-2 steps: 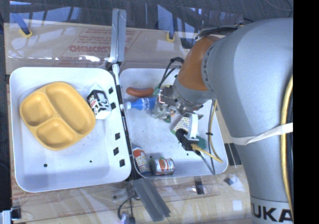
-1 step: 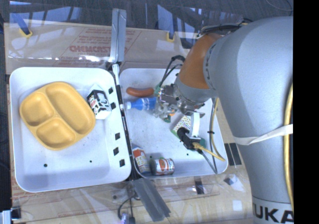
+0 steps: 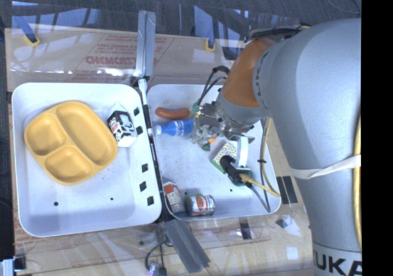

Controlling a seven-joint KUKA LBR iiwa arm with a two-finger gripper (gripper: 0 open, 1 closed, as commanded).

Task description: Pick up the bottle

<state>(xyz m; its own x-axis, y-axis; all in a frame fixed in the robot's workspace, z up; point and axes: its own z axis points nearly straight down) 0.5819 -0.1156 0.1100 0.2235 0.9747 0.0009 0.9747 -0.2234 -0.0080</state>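
Observation:
A clear plastic bottle [image 3: 173, 128] with a blue label and blue cap lies on its side in the right bin [image 3: 184, 173], near the bin's upper left, cap pointing left. My gripper [image 3: 201, 135] hangs low at the bottle's right end, close against it. The wrist hides the fingertips, so I cannot make out whether anything sits between them.
A hot dog [image 3: 173, 112] lies just above the bottle. Two cans [image 3: 200, 205] [image 3: 171, 195] rest at the right bin's front edge. An orange-tipped item [image 3: 211, 141] peeks out under the wrist. The left bin [image 3: 80, 207] holds a yellow divided plate [image 3: 69, 140] and a black-and-white carton [image 3: 122, 126].

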